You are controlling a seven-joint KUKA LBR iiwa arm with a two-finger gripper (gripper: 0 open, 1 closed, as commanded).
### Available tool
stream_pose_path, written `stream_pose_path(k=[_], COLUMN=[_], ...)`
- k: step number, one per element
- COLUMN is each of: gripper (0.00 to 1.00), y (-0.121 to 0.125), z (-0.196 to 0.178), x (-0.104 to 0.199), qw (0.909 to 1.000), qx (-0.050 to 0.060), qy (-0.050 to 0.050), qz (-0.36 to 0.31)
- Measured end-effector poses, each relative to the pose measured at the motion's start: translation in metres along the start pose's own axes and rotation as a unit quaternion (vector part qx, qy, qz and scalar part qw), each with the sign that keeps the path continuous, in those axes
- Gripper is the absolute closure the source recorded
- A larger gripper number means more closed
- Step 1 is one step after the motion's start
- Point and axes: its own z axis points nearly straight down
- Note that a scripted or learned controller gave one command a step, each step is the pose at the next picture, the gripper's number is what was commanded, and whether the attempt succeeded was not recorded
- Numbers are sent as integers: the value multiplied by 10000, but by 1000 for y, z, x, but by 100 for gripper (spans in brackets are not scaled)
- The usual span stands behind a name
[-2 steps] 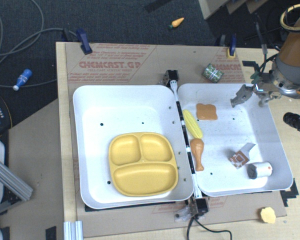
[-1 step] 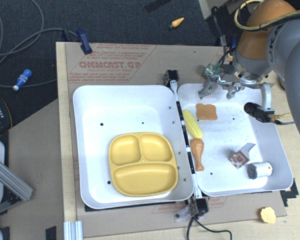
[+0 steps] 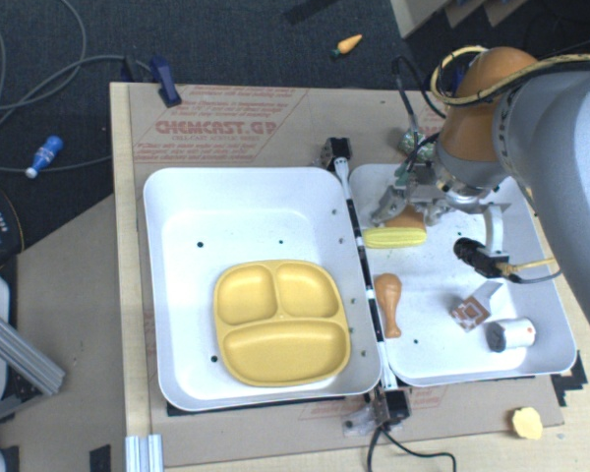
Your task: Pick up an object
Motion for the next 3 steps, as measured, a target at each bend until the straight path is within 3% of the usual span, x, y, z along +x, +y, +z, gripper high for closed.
stream_pose_path(k=[1, 2, 3], gripper=[0, 100, 0], y=[22, 22, 21], z=[-4, -15, -14], x=[-5, -4, -4], qw=[10000, 10000, 10000], qx=[-40, -52, -44], qy=[-2, -8, -10], qz=[-5, -10, -10])
